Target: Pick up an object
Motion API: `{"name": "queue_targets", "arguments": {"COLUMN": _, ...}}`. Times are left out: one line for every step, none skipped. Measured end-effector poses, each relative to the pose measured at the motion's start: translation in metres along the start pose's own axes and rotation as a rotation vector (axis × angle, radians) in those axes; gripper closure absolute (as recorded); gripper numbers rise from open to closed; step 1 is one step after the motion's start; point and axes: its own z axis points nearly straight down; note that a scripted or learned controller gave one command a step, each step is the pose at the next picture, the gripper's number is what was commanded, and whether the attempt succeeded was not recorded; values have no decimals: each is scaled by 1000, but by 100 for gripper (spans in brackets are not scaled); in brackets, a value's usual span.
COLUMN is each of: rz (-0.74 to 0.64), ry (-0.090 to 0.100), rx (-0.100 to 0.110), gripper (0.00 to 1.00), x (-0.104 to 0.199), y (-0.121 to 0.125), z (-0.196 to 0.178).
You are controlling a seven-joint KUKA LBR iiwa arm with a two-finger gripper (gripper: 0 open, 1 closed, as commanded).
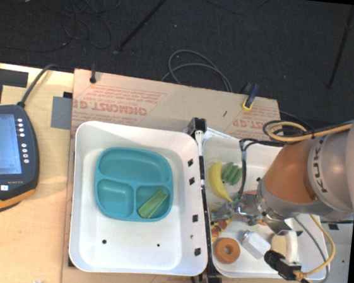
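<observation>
While hanging with tool (238, 209), grip state untellable, sits just right of the banana (217, 181) lying lengthwise up the view.

Divided tray (134, 183) in left bin (82, 222); banana (218, 180), doughnut (227, 250) in right bin (258, 154).

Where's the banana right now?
The banana lies in the right-hand bin, near its left wall, touching a green item on its right and just left of the arm's orange band.
</observation>
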Motion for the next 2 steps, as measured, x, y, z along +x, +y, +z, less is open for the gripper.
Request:
{"name": "queue_targets", "arguments": {"rz": 5, "ry": 1, "rx": -4, "gripper": 0, "x": -2, "y": -31, "z": -1}}
{"name": "queue_targets", "arguments": {"rz": 4, "ry": 2, "rx": -1, "gripper": 0, "x": -88, "y": 4, "z": 0}}
